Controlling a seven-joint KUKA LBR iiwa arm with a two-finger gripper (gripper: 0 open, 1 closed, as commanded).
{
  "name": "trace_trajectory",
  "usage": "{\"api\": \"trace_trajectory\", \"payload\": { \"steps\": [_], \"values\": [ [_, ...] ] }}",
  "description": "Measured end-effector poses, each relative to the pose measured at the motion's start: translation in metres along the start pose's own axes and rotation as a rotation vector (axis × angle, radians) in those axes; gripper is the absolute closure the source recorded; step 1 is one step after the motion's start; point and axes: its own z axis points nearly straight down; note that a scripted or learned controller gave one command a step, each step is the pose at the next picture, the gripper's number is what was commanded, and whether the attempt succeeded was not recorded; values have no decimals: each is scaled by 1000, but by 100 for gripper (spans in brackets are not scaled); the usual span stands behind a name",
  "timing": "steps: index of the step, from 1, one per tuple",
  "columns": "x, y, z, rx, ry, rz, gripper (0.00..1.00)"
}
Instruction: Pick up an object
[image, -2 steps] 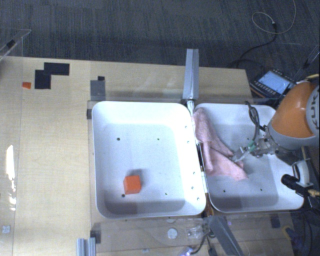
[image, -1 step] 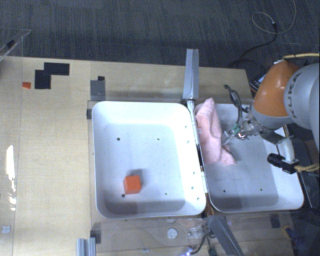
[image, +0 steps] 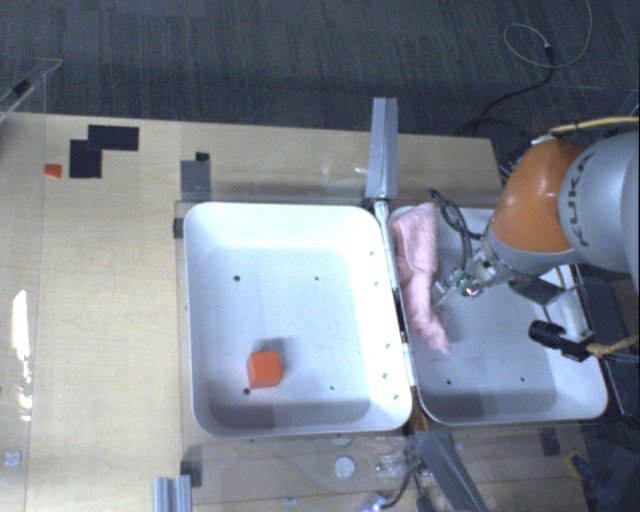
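A small orange block (image: 265, 369) lies in the left bin (image: 300, 240), toward its front left. A pink cloth (image: 420, 275) is draped along the left wall of the right bin (image: 520, 390), running from the back corner toward the middle. My gripper (image: 450, 287) is low in the right bin, just to the right of the cloth's lower half and close against it. The arm's orange band (image: 535, 210) sits above it and hides part of the wrist.
A grey metal post (image: 382, 150) stands behind the divider between the two bins. Black markers (image: 95, 148) and a small orange square (image: 52, 171) lie on the bench at far left. Cables (image: 565, 345) run along the right bin's right side.
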Motion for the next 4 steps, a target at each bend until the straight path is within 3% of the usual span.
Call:
{"api": "trace_trajectory", "payload": {
  "steps": [1,2,3,4],
  "values": [
    [-44,71,-7,16,10,53,0],
    [-17,24,1,2,2,-13,0],
    [0,12,-12,8,7,-241,0],
    [-19,56,2,5,3,-162,0]
  ]
}}
